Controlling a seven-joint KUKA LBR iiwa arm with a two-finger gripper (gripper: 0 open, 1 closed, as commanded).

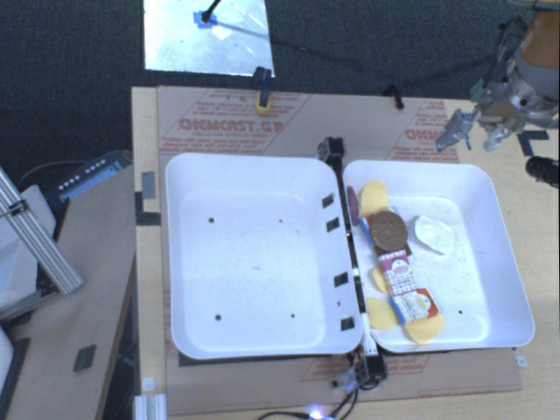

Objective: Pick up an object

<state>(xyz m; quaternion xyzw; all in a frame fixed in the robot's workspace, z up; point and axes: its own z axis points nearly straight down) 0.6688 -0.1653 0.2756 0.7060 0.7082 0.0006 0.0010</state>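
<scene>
With our claw (468, 134) hanging open and empty beyond the right bin (503, 234), we judge the small box (404, 289) by its left wall light, stiff, best pinched across its narrow sides.

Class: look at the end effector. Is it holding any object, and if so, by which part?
Nothing is held. The open end effector hangs above the bench beyond the right bin; nothing is between its fingers.

Objects (395, 274) in right bin (503, 226) (leftward)
</scene>
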